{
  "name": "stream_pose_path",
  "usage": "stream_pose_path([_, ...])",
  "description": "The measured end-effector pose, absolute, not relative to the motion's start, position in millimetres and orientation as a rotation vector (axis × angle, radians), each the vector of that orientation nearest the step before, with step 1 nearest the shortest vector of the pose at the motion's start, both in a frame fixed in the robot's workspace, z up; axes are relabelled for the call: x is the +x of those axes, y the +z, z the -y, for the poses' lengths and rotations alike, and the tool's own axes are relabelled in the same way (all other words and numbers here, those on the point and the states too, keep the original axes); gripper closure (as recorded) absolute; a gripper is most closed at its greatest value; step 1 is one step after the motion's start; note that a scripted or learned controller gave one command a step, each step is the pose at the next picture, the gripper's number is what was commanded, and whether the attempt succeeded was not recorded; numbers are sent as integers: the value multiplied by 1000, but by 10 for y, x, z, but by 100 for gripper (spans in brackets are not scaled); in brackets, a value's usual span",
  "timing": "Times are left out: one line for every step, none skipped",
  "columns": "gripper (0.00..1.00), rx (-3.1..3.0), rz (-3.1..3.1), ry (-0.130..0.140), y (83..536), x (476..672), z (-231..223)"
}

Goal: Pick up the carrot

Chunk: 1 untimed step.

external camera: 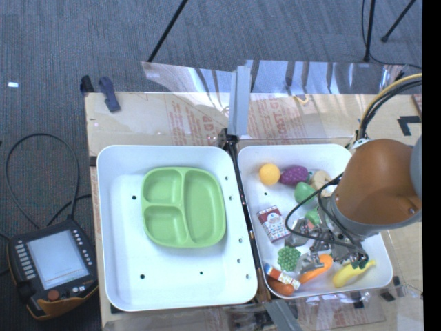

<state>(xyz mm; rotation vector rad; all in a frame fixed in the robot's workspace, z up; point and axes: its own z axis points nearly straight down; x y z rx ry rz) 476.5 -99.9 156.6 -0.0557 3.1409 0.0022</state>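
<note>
Reaching in from the right, the grey arm with its orange band [377,183] hangs over the right-hand shallow white bin [337,152], its hand [329,252] low among the toys near the front wall; whether that hand is open or closed cannot be told, since cables and metal parts blur together there. The orange plastic carrot [314,272] lies just below the hand, crowded by a green knobbly ball [289,258], a yellow banana [350,274] and a small red-and-white tube [282,276]. Farther back sit a yellow lemon [269,174], purple grapes [295,175] and a red carton [273,223]. A green divided plate [185,206] rests in the left-hand white bin [117,240] on the bench [158,119].
</note>
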Motion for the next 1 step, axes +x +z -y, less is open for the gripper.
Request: stream_pose_path([100,-105,-3143,4,1367,4754,907])
